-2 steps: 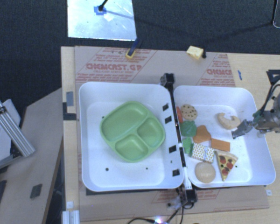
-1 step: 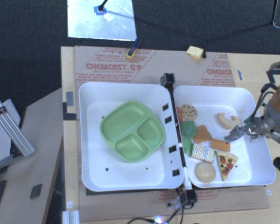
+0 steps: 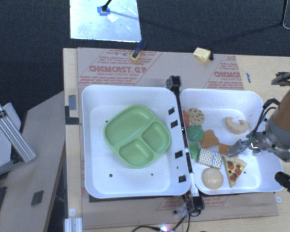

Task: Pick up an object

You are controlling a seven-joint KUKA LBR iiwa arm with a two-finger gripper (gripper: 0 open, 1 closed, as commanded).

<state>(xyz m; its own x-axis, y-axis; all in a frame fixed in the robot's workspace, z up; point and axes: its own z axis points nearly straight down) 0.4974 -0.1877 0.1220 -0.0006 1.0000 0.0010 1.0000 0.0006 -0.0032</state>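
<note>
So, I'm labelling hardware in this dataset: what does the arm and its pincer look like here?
The arm comes in at the view's right edge, with an orange-brown rounded segment above a grey wrist. Dark cables loop beside it. The pincer is grey metal with slim fingers, over the right bin.

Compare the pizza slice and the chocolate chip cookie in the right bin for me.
The pizza slice is a triangle with red topping, near the bin's front; the cookie is round, tan with dark chips, toward the back left. The gripper is near the slice, far from the cookie. Both lie flat.
</note>
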